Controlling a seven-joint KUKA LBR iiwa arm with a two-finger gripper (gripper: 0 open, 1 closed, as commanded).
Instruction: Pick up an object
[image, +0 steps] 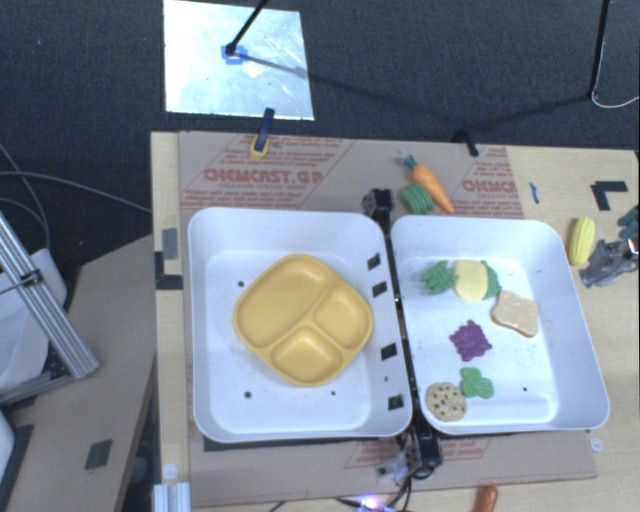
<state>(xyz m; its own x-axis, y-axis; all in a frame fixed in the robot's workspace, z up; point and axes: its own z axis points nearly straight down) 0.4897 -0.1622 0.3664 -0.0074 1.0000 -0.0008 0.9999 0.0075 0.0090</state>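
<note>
- Nearest the camera, a cookie (445, 401) lies in the right bin (570, 300), at its near left corner, with a green piece (477, 383) touching it.
- Farther back from the cookie: purple grapes (469, 340), a bread slice (516, 313), a yellow piece (471, 280) on greens.
- Left bin (210, 300) holds a yellow divided plate (303, 318).
- Beyond the right bin, a carrot (430, 185) lies on cardboard.
- Gripper (612, 258) sits at the right edge, cut off; whether it is open I cannot tell.

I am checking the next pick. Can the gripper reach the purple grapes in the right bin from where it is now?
Probably yes. The gripper sits at the right bin's right rim, and the purple grapes lie alone mid-bin, apart from the bread slice and cookie.
</note>
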